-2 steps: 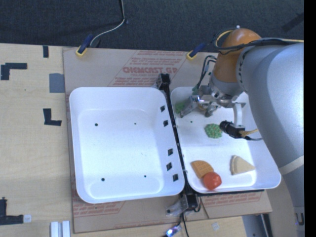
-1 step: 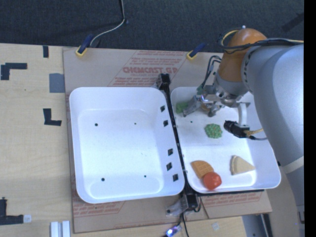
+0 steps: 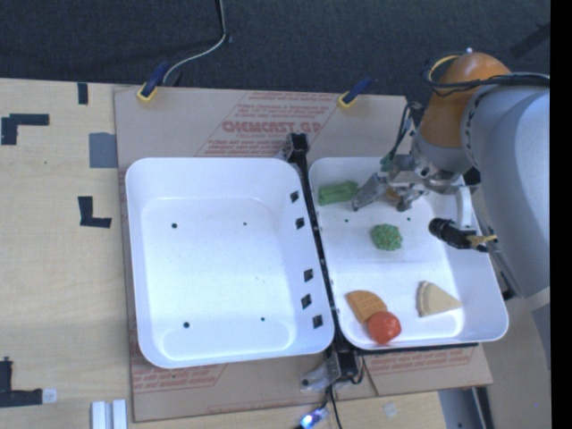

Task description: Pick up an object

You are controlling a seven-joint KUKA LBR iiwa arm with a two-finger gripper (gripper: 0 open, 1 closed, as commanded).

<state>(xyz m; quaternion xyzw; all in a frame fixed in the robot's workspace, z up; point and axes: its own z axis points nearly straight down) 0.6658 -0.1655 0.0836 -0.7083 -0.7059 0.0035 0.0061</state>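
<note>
The right bin (image 3: 451, 262) holds several toy foods. A flat green piece (image 3: 337, 192) lies at its far left corner. A round green broccoli-like piece (image 3: 386, 237) sits near the middle. An orange wedge (image 3: 363, 304) and a red tomato (image 3: 384, 327) touch at the near edge, and a beige wedge (image 3: 436, 299) lies to their right. My gripper (image 3: 384, 193) hangs over the far part of this bin, between the flat green piece and the broccoli-like piece. Its fingers are spread apart with nothing between them.
The left bin (image 3: 219, 257) stands beside the right one, with a black clip strip (image 3: 308, 239) along their shared edge. Both rest on a cardboard sheet (image 3: 259, 123). The grey arm (image 3: 509, 177) covers the right bin's right side. A cable (image 3: 210, 38) runs behind.
</note>
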